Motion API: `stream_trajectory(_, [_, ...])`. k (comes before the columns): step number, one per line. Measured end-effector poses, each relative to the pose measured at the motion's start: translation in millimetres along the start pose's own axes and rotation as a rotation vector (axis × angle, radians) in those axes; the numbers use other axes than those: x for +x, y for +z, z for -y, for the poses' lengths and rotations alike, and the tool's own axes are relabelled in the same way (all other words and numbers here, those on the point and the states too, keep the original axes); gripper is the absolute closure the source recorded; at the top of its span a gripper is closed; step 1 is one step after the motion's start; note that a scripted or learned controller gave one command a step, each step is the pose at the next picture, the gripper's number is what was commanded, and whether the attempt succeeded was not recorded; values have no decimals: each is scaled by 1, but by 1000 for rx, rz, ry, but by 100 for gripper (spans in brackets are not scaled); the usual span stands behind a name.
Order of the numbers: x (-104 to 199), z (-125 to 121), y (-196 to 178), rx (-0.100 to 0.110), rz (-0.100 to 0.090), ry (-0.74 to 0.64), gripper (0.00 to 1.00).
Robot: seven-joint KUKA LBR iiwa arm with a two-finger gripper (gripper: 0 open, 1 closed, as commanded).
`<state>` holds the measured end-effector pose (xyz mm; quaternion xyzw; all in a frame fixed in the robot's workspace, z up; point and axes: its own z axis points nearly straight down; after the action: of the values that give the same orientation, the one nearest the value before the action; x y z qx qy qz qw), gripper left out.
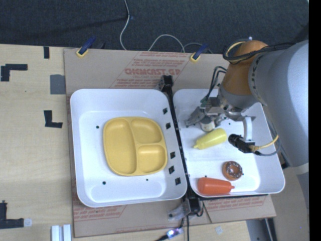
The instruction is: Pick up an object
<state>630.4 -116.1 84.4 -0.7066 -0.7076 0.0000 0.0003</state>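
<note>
The right bin (266, 182) holds three objects. A yellow, corn-like piece (210, 138) lies near its middle, a brown ring doughnut (232, 170) sits below that, and an orange carrot-like piece (214, 186) rests by the front rim. My gripper (201, 120) is low in the upper left part of this bin, just above the yellow piece and close to the divider. It is open, with nothing between the fingers. The grey arm with its orange band (243, 59) comes in from the upper right and covers the bin's far right corner.
The left bin (85, 134) holds a yellow divided plate (134, 145). A black clip strip (173, 129) runs between the bins. A black cable (251, 145) loops off the wrist above the doughnut. Cardboard (145, 69) lies under both bins.
</note>
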Motion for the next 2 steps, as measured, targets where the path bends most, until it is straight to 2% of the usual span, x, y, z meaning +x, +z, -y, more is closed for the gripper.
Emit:
stream_trajectory(1, [1, 0, -11, 0, 0, -2, 100])
stream_trajectory(2, [8, -5, -71, -5, 0, -1, 100])
